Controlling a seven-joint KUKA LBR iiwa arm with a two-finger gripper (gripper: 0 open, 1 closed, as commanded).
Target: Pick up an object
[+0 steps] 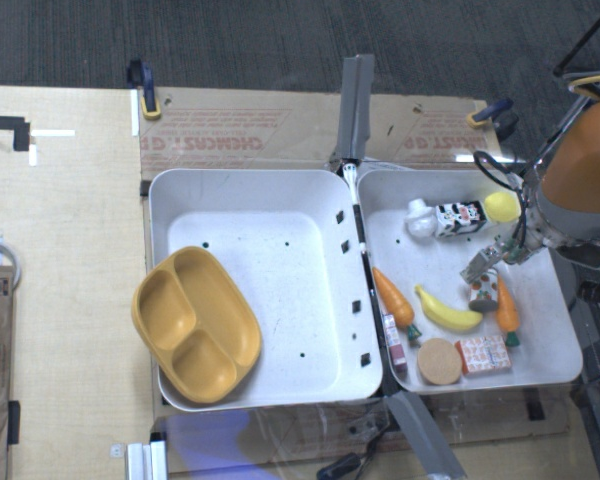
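From my remote station I record two shallow white bins side by side on the bench. The left bin [280, 208] holds one item: a mustard-yellow plastic divided plate [195, 325] with three compartments, lying over the bin's near-left corner with its edge riding on the rim.

The right bin [390, 203] holds the candidate objects. Along its far side lies a black-and-white cow-patterned toy bottle [450, 218] on its side, a white cap end toward the left, and a small round yellow lemon-like ball [501, 206] just beside its right end. Near the dividing wall lies a long orange plastic carrot [393, 298], tilted. A yellow plastic banana [446, 310] sits in the middle. A second orange carrot [506, 308] lies to the right of it. Toward the near edge I note a round tan disc [440, 362], a small red-and-white printed box [483, 354] touching it, and a slim dark red packet [393, 338] along the left wall.

The grey arm enters from the right, and its two-finger gripper [483, 267] sits low over the right bin, between the bottle and the second carrot. I see nothing between its fingers; I cannot tell how they stand.
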